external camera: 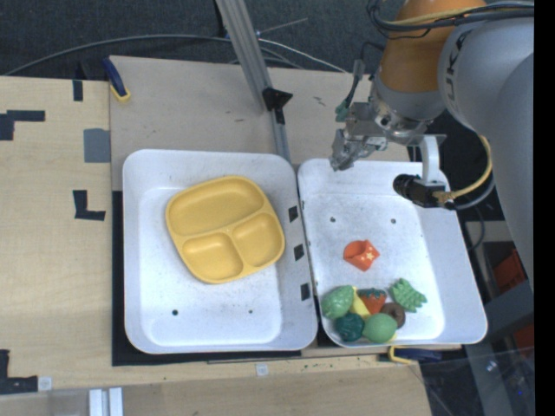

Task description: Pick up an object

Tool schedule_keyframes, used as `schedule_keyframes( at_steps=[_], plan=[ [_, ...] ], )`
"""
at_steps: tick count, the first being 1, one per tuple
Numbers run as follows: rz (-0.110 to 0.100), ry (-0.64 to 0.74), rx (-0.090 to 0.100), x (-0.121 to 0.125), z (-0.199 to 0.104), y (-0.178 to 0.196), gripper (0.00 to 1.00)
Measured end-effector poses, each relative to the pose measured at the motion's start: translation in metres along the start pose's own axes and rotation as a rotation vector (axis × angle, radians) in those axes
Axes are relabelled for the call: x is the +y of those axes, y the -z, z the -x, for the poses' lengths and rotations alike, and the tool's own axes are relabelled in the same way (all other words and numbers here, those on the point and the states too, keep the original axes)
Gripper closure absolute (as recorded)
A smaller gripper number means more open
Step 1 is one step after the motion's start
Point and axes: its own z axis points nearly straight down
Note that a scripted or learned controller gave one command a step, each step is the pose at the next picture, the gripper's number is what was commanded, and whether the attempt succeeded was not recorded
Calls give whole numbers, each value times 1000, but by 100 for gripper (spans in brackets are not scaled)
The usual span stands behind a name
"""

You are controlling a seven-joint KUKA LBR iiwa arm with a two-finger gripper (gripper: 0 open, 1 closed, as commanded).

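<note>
In the right bin (451,258), near its middle, lies the orange block (362,253), the thing I would choose to pick up. It is small, bright orange-red, with some faceted sides, and it lies alone on the white floor, apart from the other toys, so it looks like the easiest one to take. Below it, in the near corner of the same bin, a cluster of small toys (371,310) is packed together: green pieces, a dark teal one, a brown one and something red and yellow, all touching each other. I cannot name each of them surely.

The task, as I judge it, is hardly begun. My jaws (347,156) hang over the far left corner of the right bin, well apart from the block, and nothing is between them. Whether they are open or closed I cannot tell, they are too small and dark here. What is left is all: to move over a toy, go down, close and lift.

In the left bin (147,232) lies a yellow divided plate (225,229), tilted a little. Both bins stand on the counter (182,102).
</note>
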Motion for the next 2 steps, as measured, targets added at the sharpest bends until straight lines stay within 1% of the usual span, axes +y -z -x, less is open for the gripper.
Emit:
schedule_keyframes(
  at_steps=[1,2],
  plan=[
    [1,1,1,-18,-53,2,100],
    [0,1,0,-22,-108,-16,100]
  ],
)
